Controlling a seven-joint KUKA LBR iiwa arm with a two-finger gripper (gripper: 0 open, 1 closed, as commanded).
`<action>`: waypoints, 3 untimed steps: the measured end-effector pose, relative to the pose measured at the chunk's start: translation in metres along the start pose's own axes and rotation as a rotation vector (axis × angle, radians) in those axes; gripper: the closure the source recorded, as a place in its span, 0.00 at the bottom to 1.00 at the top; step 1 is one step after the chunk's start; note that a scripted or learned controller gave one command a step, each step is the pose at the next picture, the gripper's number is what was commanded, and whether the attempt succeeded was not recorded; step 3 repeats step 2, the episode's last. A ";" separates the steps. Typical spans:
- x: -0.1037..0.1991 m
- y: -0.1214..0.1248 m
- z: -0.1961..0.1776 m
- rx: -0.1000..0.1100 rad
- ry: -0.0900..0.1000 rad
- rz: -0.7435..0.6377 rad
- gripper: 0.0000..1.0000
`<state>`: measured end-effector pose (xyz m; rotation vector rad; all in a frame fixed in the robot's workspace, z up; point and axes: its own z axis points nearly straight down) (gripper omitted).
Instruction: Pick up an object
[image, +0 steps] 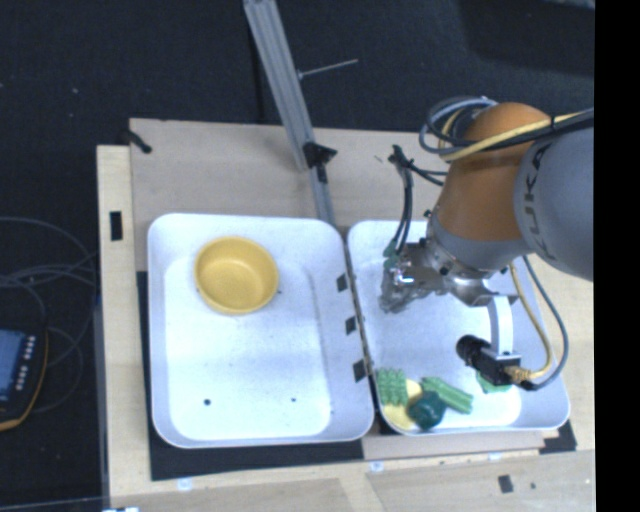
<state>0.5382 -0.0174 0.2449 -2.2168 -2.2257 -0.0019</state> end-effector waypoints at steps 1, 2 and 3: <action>0.050 -0.019 0.000 0.000 0.000 -0.001 1.00; 0.102 -0.027 0.012 0.001 -0.001 0.001 1.00; 0.102 -0.027 0.012 0.001 -0.001 0.001 1.00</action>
